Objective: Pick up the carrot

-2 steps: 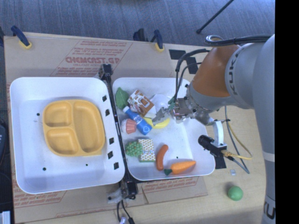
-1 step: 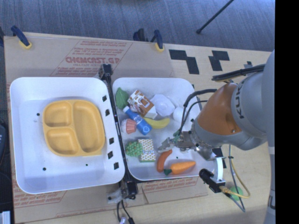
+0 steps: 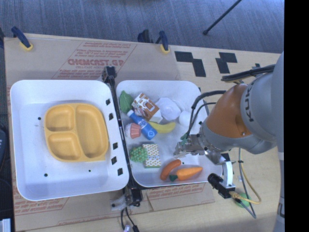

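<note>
Right bin (image 3: pixel 193 88), arm (image 3: pixel 241 115) bent low above carrot (image 3: pixel 187 173)

The room is evenly and brightly lit from overhead, with a patch of daylight flaring at the top edge. The white bins (image 3: pixel 29 129) glare a little, washing out their rims. Shadows under the arm (image 3: pixel 251 115) are soft and short. Focus is slightly soft all over, with coarse grain and no obvious bending at the edges.

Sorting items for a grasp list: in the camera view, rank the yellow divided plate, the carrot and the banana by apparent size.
1. Yellow divided plate, by far the largest.
2. Carrot.
3. Banana, partly hidden by neighbours, so its place below the carrot is unsure.
</note>
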Robot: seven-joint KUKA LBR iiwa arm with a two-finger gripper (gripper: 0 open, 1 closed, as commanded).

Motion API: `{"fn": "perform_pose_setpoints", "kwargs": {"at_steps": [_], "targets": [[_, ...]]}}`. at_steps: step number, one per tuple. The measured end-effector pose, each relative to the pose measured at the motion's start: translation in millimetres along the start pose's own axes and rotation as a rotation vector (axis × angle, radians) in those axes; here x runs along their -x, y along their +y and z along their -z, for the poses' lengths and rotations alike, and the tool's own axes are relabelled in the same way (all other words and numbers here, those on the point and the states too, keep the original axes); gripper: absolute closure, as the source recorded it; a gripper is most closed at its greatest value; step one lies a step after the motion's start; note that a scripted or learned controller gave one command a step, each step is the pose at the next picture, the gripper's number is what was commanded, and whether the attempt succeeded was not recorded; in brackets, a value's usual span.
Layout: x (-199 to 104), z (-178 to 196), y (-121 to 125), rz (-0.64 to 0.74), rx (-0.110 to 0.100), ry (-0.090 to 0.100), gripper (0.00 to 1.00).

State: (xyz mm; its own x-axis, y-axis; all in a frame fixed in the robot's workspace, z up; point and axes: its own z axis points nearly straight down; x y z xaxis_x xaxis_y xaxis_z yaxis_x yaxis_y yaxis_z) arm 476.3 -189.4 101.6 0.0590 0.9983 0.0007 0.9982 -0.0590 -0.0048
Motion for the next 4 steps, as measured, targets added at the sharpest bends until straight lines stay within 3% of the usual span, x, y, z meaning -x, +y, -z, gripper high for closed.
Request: {"fn": "perform_pose_setpoints", "kwargs": {"at_steps": [1,2,3,4], "targets": [[15,147,1,0.14,0.005,-0.002,1.0],[15,147,1,0.14,0.004,-0.001,0.0],[21,-10,1,0.606,0.003,0.0,0.0],[-30,-10,-2,0.642,0.001,0.001,0.0]]}}
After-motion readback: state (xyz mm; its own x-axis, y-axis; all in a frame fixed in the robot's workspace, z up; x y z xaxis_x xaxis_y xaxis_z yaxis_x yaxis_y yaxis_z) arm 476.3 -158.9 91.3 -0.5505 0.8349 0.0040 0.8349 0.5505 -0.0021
